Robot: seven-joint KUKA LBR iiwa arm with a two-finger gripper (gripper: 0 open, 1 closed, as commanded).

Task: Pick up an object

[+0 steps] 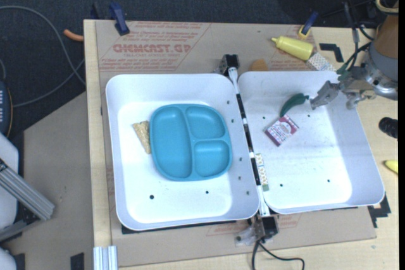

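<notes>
The claw (329,95) hung over the right bin (354,193); whether it was apart or together could not be told. Just left of it lay one green pepper (293,102), one packet (281,130) below-left. Far left, the other bin (126,199) held one blue tray (190,140) and one cracker (142,132). Both sat on a wooden bench (164,47).

A yellow bottle (293,46) lies on the bench (158,47) behind the right bin (354,193). Blue clamps (118,18) grip the bench's far edge, and a cable (38,41) loops over the dark floor at left.
</notes>
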